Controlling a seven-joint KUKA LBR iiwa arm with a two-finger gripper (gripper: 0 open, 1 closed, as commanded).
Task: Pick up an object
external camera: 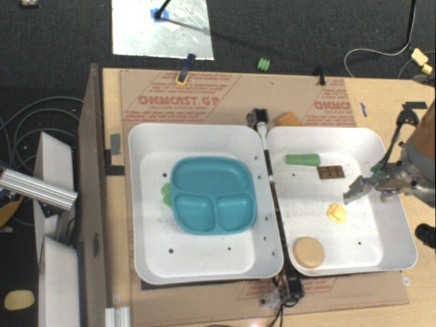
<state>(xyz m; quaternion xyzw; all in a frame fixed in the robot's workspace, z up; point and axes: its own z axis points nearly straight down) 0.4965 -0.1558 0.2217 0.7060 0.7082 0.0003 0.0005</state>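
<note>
Reaching in from the right, the grey arm (pixel 422 152) brings its gripper (pixel 357 189) low over the right bin (pixel 398 251); whether the claw is wide or narrow I cannot tell, and nothing shows between its tips.

The left bin (pixel 146 203), a shallow white moulded tray with rounded corners, holds the biggest item: a teal divided plate (pixel 212 195), glossy hard plastic with three compartments, broad and flat, awkward for a narrow grasp. A sliver of something green (pixel 165 193) pokes out at its left edge; too little shows to name it.

The right bin carries the likelier targets. A tan round piece (pixel 308 252), shaped like a bun or biscuit, lies near the front left corner; it looks light, smooth and domed, so a pinch across its width would suit it best. A green cylinder (pixel 302 159), perhaps a toy vegetable, lies flat near the back wall; probably stiff plastic, apt to roll, best taken across its short axis. Just beside it, a brown ridged block (pixel 332 173) resembling chocolate lies thin and flat, hard to get under. Smallest is a lumpy yellow piece (pixel 336 213), nearest the gripper, seemingly light, perhaps slippery; closing across its middle seems sensible.
</note>
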